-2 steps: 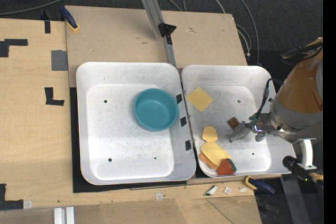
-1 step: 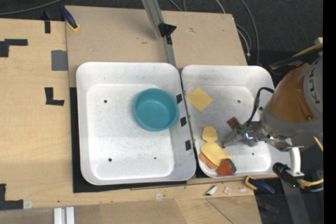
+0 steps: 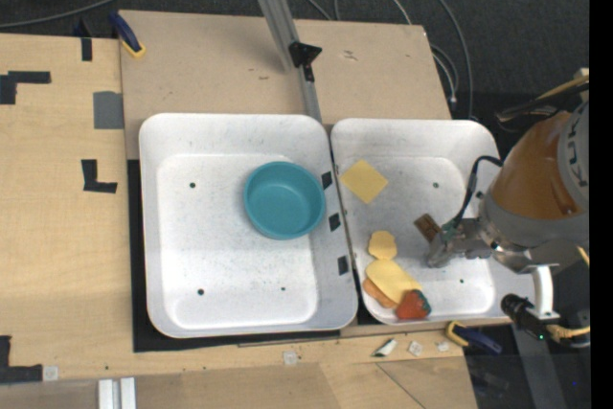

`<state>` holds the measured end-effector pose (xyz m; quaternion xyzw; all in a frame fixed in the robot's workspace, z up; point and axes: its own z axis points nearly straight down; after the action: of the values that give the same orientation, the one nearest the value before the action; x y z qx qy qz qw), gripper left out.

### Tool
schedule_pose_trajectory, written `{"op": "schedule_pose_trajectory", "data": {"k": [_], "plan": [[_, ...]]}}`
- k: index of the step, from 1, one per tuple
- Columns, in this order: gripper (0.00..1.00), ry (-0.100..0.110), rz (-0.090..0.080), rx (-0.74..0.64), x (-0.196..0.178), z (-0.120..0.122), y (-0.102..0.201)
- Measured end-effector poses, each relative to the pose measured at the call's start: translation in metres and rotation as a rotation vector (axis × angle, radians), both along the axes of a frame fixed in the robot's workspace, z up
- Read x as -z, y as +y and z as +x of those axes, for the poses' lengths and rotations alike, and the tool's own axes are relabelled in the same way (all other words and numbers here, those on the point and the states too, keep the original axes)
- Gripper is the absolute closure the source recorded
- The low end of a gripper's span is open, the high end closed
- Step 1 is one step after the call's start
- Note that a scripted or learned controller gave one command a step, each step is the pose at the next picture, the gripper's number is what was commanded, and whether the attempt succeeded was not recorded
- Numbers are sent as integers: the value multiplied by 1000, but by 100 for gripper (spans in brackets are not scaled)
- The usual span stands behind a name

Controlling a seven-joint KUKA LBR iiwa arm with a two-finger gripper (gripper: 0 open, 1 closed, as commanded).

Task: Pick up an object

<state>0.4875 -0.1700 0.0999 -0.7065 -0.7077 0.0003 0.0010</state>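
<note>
Camera view puts your gripper [image 3: 439, 251] low in the right bin [image 3: 479, 139], tip near the floor; whether its jaws are spread or pressed together, you cannot tell. A small brown block [image 3: 426, 227] lies just up-left of it, almost touching, long axis slanting. Further left sit the yellow round piece [image 3: 382, 245], the yellow wedge [image 3: 388, 279] and the red piece [image 3: 413, 305]. The brown block looks nearest.
</note>
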Motion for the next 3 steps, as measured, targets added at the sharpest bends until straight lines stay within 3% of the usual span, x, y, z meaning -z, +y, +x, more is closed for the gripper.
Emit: {"op": "schedule_pose_trajectory", "data": {"k": [2,3], "plan": [[100,-5,-2,0,-108,3,-7],[100,0,1,-5,-101,12,44]]}}
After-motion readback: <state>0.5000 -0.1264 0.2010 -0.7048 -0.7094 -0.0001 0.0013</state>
